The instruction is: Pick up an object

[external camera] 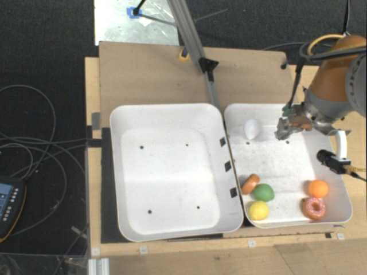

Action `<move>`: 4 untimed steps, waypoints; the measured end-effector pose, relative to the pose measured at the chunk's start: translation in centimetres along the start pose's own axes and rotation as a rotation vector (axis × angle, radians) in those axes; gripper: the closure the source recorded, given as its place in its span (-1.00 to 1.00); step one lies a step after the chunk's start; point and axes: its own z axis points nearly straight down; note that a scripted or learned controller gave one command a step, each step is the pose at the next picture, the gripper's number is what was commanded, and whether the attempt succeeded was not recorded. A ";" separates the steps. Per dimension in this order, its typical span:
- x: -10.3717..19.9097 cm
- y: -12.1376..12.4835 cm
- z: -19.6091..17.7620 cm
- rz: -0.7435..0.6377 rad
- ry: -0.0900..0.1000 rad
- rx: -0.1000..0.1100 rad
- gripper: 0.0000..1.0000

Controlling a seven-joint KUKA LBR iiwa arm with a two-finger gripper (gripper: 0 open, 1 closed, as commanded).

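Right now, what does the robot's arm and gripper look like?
The arm is grey with a rounded orange band above the wrist, and a yellowish cable loops over its top. Below the wrist sits a small gripper of dark grey metal with some orange-brown parts. A white bracket with a black cylindrical part hangs beside the arm over the right bin.

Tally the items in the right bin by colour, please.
White: 1, egg-shaped thing
Orange: 2, ball and carrot-like piece
Green: 1, ball
Yellow: 1, ball
Pink: 1, donut
Total: 6
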 end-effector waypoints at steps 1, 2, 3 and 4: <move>0.1 1.0 -4.7 -0.003 -0.001 -0.002 1.00; 0.1 1.1 -8.9 -0.003 -0.001 -0.002 1.00; 5.9 0.0 -8.1 -0.008 0.002 0.005 1.00; 10.8 -0.4 -7.2 -0.008 0.002 0.005 1.00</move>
